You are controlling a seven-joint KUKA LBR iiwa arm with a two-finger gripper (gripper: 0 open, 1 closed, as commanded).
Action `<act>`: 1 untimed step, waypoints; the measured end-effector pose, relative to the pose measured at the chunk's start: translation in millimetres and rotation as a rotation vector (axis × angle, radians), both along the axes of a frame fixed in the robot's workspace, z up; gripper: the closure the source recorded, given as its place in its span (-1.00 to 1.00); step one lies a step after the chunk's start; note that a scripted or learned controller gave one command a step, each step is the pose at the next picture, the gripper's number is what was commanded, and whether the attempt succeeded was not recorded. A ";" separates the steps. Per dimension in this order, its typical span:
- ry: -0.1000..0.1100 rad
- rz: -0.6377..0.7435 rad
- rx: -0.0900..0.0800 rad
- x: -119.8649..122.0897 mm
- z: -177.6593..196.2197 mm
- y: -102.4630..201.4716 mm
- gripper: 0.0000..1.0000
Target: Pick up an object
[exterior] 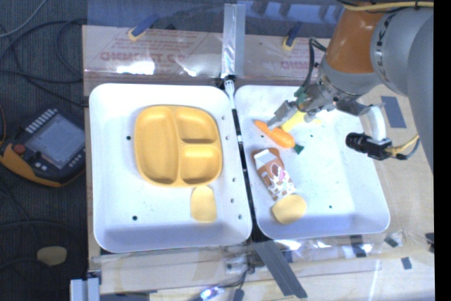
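Note:
In the right bin (352, 215) lie an orange carrot (274, 134), a yellow-green piece (296, 120), a small green bit (299, 149), a brown and white packet (275, 176) and a pale yellow lump (289, 208). My gripper (292, 111) hangs low over the bin's upper middle, right at the yellow-green piece and just above the carrot's right end. The grey wrist with its orange band (352, 39) hides the part of the bin behind it.
The left bin (113, 215) holds a yellow divided tray (177, 144) and a second pale yellow lump (204, 204). A metal divider (239, 151) runs between the bins. A black cable fitting (366, 143) juts over the right bin. A handheld pendant (46, 144) lies on the floor at left.

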State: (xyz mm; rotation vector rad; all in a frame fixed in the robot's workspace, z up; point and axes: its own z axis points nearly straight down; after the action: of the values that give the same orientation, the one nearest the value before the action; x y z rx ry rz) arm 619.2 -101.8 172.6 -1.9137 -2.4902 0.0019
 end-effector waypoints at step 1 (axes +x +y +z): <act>-0.026 0.113 -0.007 21.2 -63.4 -1.2 -1.00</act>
State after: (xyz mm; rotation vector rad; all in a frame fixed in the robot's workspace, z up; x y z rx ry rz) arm 640.5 -103.0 109.2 -1.7836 -2.6149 -0.0143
